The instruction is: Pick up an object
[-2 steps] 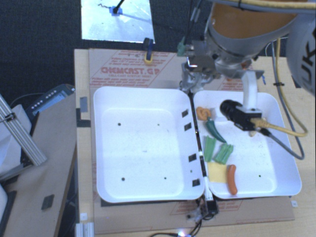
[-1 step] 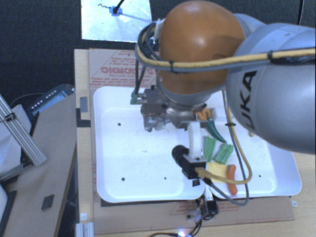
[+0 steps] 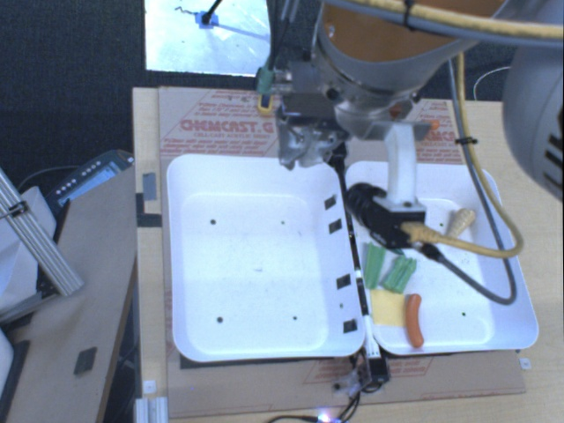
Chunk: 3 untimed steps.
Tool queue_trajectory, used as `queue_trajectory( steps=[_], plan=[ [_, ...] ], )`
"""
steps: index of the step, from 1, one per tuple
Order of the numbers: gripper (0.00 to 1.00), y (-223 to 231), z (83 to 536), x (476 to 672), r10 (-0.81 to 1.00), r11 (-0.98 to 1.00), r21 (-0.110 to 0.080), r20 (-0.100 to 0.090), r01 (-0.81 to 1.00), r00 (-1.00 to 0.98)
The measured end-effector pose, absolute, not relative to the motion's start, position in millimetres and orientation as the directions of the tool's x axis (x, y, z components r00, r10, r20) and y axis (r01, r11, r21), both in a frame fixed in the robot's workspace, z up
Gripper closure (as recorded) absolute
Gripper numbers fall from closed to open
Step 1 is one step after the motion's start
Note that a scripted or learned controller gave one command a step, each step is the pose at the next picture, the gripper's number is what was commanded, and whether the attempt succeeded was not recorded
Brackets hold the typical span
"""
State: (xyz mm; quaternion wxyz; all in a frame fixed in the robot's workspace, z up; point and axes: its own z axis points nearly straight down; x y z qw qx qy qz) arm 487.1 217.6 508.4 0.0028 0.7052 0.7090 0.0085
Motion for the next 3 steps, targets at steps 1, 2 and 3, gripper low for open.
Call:
queue_trajectory(
  steps=[1, 2, 3],
  plan=[
    [1.00, 235, 371, 484.9, 1.000, 0.003, -0.011, -0.005, 1.000, -0.003],
    [1.00, 234, 512, 487.0, 1.000, 0.005, 0.016, 0.009, 1.000, -0.005],
    [1.00, 234, 387, 485.4, 1.000, 0.001, -0.010, -0.005, 1.000, -0.001]
  ],
)
